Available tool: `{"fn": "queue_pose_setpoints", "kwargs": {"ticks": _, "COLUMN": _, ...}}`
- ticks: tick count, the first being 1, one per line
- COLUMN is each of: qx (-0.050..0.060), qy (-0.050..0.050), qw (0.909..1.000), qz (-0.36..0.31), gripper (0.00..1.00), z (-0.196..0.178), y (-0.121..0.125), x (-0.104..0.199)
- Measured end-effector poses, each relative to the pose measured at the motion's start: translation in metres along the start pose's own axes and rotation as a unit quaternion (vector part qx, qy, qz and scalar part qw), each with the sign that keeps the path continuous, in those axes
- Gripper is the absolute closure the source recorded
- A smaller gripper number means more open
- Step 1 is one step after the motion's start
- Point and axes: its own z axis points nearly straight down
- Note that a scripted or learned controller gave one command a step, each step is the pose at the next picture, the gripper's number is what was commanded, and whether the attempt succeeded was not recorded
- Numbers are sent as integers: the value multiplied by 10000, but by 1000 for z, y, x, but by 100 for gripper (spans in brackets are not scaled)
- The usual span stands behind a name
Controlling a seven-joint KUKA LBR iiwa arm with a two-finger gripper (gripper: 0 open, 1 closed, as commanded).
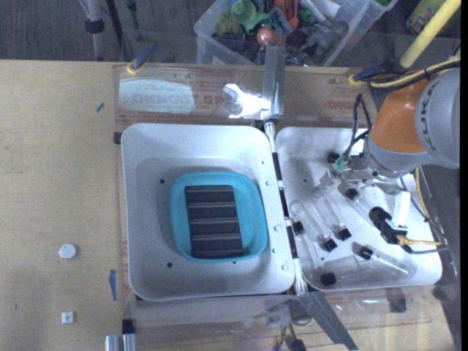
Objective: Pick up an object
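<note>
Camera view, looking down at a slant, is showing the arm [428,126] reaching in from the right over the right bin [311,141], with its gripper [344,172] hanging low near the middle of that bin. Whether the fingers are open or shut cannot be told from this angle, and nothing is showing between them. The only clear candidate for picking, a teal tray [251,209] carrying a dark ribbed insert [213,221], is lying flat in the middle of the left bin [139,159], well apart from the gripper. The right bin is holding small dark and clear fittings, too indistinct to name. In my judgement, a sound attempt is calling for a lift clear of the divider [281,196] between the bins, then a straight descent onto the tray's raised rim, not its flat centre. Open room is lying around the tray on all sides; the table [51,159] to the left is mostly bare.
</note>
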Motion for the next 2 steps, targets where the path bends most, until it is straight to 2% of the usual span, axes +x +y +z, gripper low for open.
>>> {"fn": "queue_pose_setpoints", "kwargs": {"ticks": 1, "qx": 29, "qy": -8, "qw": 10000, "qz": 37, "gripper": 0, "z": 2, "y": 48, "x": -69}}
{"fn": "queue_pose_setpoints", "kwargs": {"ticks": 2, "qx": 7, "qy": -17, "qw": 10000, "qz": 19, "gripper": 100, "z": -10, "y": 50, "x": -68}}
